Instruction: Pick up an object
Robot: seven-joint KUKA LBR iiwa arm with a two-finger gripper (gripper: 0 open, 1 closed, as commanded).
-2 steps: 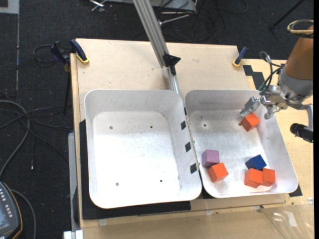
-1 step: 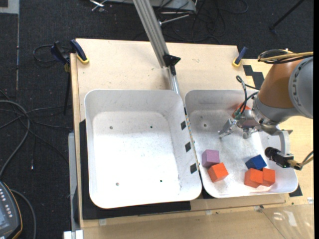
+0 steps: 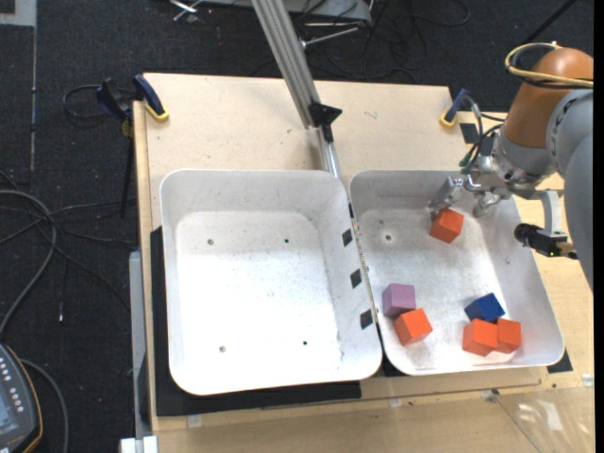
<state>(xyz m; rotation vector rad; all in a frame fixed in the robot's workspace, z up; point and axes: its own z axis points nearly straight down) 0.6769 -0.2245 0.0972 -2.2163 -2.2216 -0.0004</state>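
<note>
I had the gripper over the back of the right bin, fingers spread apart. An orange cube sat just below the fingertips, tilted; I couldn't tell whether it touched them or rested on the bin floor, and it wasn't between the fingers. Toward the front of that bin: purple cube touching another orange cube, blue cube just behind two orange cubes side by side. Left bin sat alongside.
</note>
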